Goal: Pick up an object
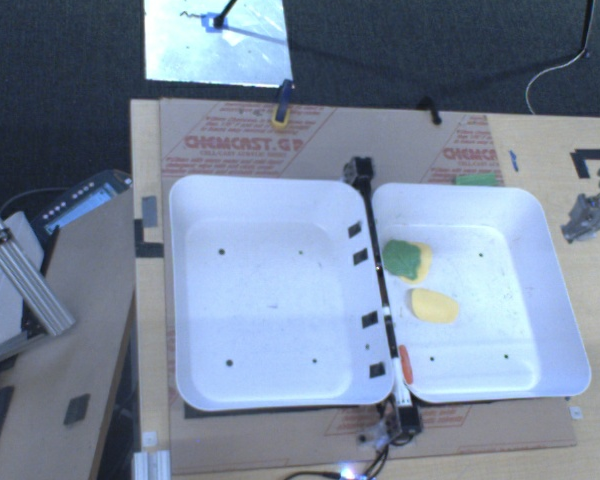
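camera view:
bench (540, 148): tan top, printed brown sheet under both bins
left bin (195, 298): white, shallow, small dark holes in its floor
right bin (540, 268): white, shallow, touching left bin along the centre seam
seam clips (365, 258): dark clips in a row down the join between bins
green sponge (404, 258): right bin, upper-left part near the seam; green top on a yellow base, yellow edge showing at its right
yellow piece (435, 306): right bin, just below the green sponge, apart from it, flat oval
orange bit (406, 364): small, thin, at right bin's left wall near the seam, below the yellow piece
gripper (590, 215): far right edge, over the bench outside right bin's upper-right corner; grey metal, small and blurred
jaws: cannot tell how far open; nothing seen between them
gripper vs objects: well apart from green sponge and yellow piece, right bin's rim lies between
green tape (477, 179): on bench just above right bin's top rim
yellow clamp (281, 116): at bench back edge, above left bin, blue part on top
metal plate (218, 28): shiny square on dark carpet behind bench, thin black rod crossing it
white cable (565, 63): on carpet, top right
side table (75, 298): tan, left of bench, carries a grey handset and a metal rail
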`<act>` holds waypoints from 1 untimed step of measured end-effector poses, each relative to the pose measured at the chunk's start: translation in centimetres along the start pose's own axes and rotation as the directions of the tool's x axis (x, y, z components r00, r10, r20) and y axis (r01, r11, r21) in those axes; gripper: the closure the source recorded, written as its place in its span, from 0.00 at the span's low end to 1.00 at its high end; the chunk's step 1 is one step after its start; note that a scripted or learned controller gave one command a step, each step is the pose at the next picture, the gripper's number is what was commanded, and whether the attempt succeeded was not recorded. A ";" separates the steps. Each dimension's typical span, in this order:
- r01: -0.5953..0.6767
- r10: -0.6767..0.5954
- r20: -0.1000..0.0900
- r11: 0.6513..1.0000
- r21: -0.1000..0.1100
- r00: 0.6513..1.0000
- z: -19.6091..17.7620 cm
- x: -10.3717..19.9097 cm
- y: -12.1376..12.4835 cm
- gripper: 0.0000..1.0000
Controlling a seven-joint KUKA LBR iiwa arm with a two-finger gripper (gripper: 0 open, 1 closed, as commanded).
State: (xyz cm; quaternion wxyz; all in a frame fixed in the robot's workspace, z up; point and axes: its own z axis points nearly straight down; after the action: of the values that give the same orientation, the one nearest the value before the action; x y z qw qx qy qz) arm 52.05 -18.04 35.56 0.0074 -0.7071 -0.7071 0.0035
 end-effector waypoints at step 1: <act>0.003 -0.003 0.015 0.999 -0.037 1.000 -18.3 -2.7 0.8 1.00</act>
State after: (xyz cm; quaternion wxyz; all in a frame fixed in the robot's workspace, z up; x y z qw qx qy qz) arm 53.18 -20.79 53.88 -0.0109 -0.7060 -0.7081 -0.0043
